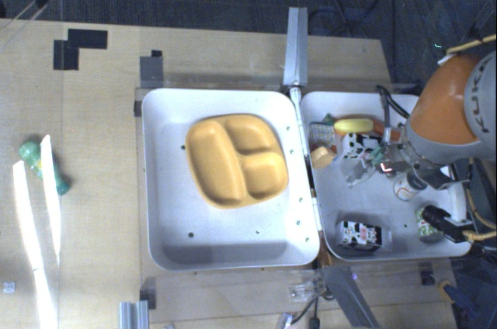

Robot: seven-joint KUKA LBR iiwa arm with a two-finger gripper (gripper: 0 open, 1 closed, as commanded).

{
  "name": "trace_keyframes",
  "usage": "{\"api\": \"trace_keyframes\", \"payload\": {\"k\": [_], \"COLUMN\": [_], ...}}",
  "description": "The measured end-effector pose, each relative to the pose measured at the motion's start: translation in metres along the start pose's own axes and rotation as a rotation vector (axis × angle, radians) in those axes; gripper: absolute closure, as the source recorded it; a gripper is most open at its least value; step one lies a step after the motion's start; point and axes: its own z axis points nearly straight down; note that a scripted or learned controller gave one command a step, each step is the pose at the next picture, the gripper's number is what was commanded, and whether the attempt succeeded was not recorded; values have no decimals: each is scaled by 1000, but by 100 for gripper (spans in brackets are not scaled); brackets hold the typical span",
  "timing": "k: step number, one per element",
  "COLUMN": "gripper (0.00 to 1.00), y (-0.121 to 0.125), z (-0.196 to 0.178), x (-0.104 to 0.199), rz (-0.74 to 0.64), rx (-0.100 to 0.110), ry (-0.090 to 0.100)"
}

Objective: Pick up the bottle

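Nearest sits a small black-and-white box (359,234) in the right white bin (334,199), below the hand (365,164). I cannot tell the hand's state. Just above it lies the yellow-and-red bottle (353,125). Left of it, a yellow divided tray (235,158) fills the left white bin (159,188).

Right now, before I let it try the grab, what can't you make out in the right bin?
- Gripper: fingers too small and blurred to judge.
- Bottle: cannot single it out among the blurred small items.
- Right bin, far right: covered by the arm.
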Motion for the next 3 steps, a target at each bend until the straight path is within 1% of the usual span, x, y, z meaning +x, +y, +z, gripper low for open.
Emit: {"api": "trace_keyframes", "payload": {"k": [1,2,3], "gripper": [0,0,0], "y": [21,53,13], "z": [33,-64,33], "x": [19,57,18], "rz": [-57,-44,-331], "rx": [-5,-3,-5], "ry": [-1,-1,-1]}}
